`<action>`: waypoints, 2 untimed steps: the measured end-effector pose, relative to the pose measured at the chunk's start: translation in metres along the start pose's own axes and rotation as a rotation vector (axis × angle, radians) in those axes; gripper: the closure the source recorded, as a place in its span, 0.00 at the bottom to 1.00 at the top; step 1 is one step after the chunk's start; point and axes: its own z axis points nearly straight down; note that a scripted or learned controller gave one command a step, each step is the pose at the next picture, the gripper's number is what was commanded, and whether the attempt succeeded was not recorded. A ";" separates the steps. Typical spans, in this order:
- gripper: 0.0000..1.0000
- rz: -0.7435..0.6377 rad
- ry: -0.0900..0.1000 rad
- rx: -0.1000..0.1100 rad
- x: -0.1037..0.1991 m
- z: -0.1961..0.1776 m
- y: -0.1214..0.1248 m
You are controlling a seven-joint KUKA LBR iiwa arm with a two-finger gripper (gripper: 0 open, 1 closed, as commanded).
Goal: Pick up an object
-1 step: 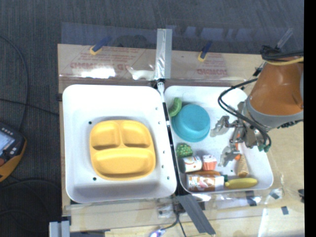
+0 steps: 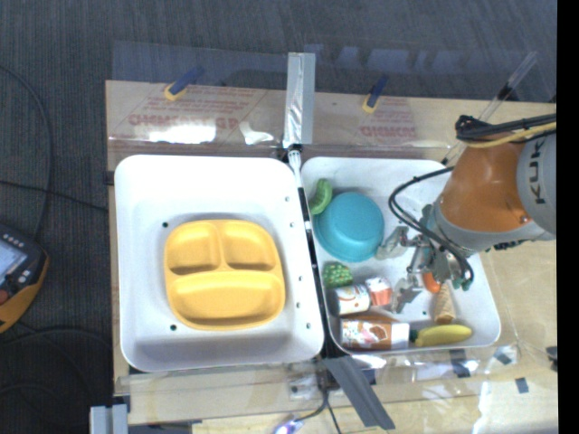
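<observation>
**Arm low over the crowded right bin, nothing seen between its fingers**

Taking the blue bowl [image 2: 351, 225] in the right bin [image 2: 484, 319] as the landmark, the nearest things lie along the bin's front wall, well below the bowl: a bottle with a red label [image 2: 373, 334] on its side, and just to its right a yellow banana [image 2: 442, 334]. A little farther back, between that row and the bowl, a small can with a red and white label [image 2: 355, 297] lies just under a green knobbly item [image 2: 336, 274], which sits at the bowl's lower left. To the right of the can stands a tan, cork-like piece [image 2: 443, 306], with a small orange item [image 2: 431, 285] just above it.

The gripper [image 2: 414, 274] hangs to the lower right of the bowl, above the can and the orange item. Whether its fingers are spread or closed cannot be told. The grey arm with its orange band [image 2: 487, 191] extends right of the bowl.

A green leafy piece [image 2: 320, 197] touches the bowl's upper left edge.

Left of the bowl, across the bins' shared walls, the left bin [image 2: 136, 242] holds a yellow divided tray [image 2: 223, 272].
</observation>
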 end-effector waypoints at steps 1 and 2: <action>0.00 -0.482 0.009 -0.005 -0.036 0.000 -0.050; 1.00 -0.481 0.005 -0.003 -0.038 -0.011 -0.049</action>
